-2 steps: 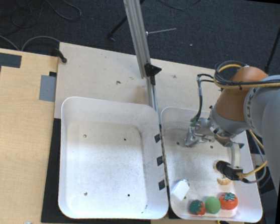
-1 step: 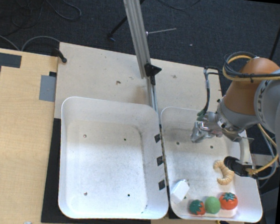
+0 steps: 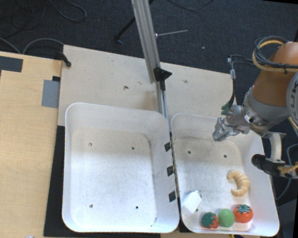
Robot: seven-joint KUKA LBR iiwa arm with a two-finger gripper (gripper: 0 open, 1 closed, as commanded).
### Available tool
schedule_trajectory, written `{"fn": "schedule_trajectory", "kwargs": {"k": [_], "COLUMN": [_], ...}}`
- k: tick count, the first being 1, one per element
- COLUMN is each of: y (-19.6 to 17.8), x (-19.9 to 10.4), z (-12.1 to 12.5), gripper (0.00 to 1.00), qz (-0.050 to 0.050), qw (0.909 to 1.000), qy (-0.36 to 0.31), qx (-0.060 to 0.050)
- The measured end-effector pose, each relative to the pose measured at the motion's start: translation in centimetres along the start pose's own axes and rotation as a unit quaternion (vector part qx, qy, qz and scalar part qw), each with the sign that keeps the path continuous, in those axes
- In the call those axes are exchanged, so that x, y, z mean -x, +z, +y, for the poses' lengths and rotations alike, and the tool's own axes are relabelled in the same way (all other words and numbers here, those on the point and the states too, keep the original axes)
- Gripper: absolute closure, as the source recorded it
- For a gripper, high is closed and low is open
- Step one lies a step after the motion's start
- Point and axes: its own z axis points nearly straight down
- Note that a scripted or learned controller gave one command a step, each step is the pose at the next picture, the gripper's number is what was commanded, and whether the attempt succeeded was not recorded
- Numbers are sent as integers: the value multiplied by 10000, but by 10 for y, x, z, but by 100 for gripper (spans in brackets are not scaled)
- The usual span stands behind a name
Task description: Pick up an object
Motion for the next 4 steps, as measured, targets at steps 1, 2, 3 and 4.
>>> {"fn": "schedule_trajectory", "kwargs": {"k": [1,2,3,4], "y": [-44,-29,-29,-22], "x": [6,-44,-93,-155], "z": [2,5,16,16], "gripper": [100,100,100,100], "qz": [-2,14,12,15], "qw": [10000,10000,10000,10000], "qy": [-8,-17,-22,-26], "qx": [-1,-34,-22,-35]}}
